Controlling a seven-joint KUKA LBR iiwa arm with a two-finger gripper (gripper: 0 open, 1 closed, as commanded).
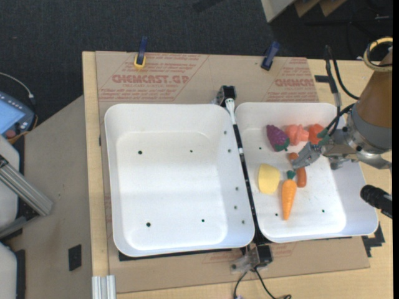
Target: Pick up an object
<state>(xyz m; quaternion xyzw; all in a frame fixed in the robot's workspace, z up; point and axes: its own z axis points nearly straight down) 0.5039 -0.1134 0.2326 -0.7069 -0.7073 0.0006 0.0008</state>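
1. Nearest us, we see the front rim of the bench board, brown cardboard, with a small black clamp at the seam between the two bins.

2. We move up to the left bin, a shallow white tray with a few dark dots on its floor.

3. Beside it, touching along the middle seam, we have the right bin, and this one holds all the toy food.

4. Closest in that bin, we spot an orange toy carrot with a green top, lying roughly lengthwise, tip toward us.

5. Just left of the carrot's top sits a pale yellow toy, rounded, near the seam.

6. A small red-orange piece lies just right of the carrot's top.

7. The gripper hangs right above that piece, reaching in from the right; the grey fingers blur together, so we cannot tell whether they are apart or closed, and we see nothing held between them.

8. Further back, a purple toy leans next to a pink-orange toy, with a red toy touching the gripper's far side.

9. Farthest, we note a yellow-and-blue clamp and a blue clamp on the board's back edge.
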